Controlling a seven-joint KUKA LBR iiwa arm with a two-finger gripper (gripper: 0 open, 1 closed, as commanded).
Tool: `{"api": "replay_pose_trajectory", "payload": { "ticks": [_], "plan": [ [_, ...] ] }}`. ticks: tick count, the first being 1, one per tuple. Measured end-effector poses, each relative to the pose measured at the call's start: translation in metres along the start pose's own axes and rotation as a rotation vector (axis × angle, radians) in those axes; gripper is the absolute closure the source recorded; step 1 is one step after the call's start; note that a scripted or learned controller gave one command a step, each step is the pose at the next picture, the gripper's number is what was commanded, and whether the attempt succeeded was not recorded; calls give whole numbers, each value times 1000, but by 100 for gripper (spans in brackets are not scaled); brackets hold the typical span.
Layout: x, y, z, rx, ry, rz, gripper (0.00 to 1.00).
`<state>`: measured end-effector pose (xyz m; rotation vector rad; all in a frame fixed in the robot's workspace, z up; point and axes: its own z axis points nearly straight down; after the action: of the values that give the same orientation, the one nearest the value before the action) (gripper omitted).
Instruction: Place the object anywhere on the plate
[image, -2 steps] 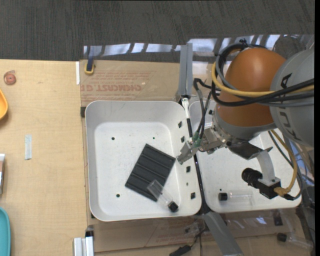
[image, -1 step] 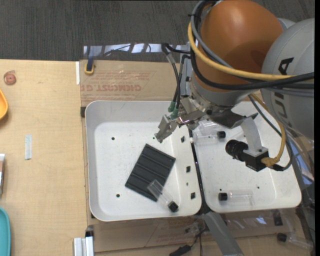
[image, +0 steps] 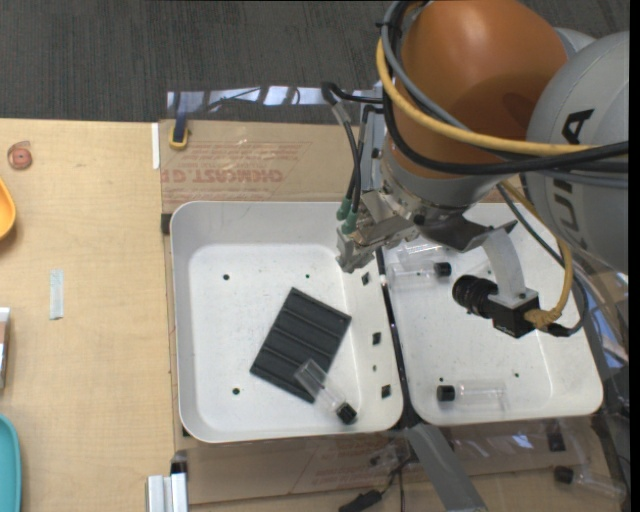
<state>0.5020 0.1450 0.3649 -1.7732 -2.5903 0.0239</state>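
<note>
A black ridged rectangular plate (image: 298, 340) lies tilted on the floor of the left bin (image: 215, 300). A clear vial with a black cap (image: 326, 390) rests at the plate's near corner, its clear end over the plate's edge and its cap on the bin floor. My gripper (image: 352, 258) hangs over the back of the wall between the two bins, above and to the right of the plate. Nothing is visibly held in it. The big orange and grey arm covers much of the right bin's back.
The right bin (image: 560, 390) holds a clear capped vial (image: 468, 395) near its front and another (image: 420, 268) near the gripper. A black fitting (image: 495, 303) on a cable hangs over that bin. Cardboard (image: 250, 165) lies behind the bins, with wooden bench at the left.
</note>
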Motion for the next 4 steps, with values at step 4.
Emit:
{"api": "replay_pose_trajectory", "payload": {
  "ticks": [4],
  "plan": [
    [-96, -31, 154, -11, 5, -592, 100]
  ]
}}
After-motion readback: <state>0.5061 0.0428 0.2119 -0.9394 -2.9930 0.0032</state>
